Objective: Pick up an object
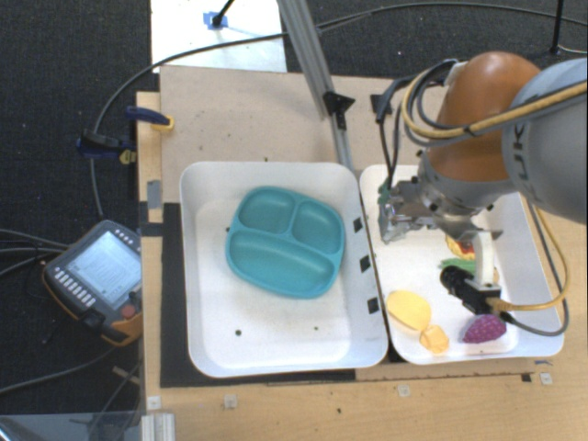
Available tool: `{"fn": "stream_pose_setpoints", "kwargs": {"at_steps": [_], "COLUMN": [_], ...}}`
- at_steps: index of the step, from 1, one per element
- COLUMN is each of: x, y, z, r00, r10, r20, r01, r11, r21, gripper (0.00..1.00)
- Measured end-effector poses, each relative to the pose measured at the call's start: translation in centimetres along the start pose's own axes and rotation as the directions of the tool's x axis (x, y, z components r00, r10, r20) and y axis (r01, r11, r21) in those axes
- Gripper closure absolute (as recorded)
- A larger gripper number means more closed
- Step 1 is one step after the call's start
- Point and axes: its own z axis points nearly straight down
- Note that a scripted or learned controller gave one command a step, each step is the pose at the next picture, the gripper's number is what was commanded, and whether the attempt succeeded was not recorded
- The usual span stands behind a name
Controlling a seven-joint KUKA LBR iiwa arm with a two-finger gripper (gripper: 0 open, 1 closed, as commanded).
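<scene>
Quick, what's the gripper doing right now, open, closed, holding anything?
Gripper: low over the right bin, above the yellow and purple toys; open or closed cannot be told, and nothing visibly held.

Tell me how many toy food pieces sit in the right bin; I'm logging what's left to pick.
3 clearly: a yellow piece near the front, a small orange piece beside it, a purple piece front right. The arm may hide more.

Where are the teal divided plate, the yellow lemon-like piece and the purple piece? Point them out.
teal divided plate (287, 243), camera view, centre divider.
yellow lemon-like piece (409, 309), camera view, its middle.
purple piece (484, 329), camera view, its middle.
</scene>
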Motion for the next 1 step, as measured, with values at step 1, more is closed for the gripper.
{"fn": "stream_pose_setpoints", "kwargs": {"at_steps": [1], "x": [5.58], "y": [1.34], "z": [1.51], "r00": [1.0], "r10": [-0.001], "r20": [0.0], "r01": [0.001], "r11": [1.0], "r21": [-0.001], "gripper": [1.0]}}
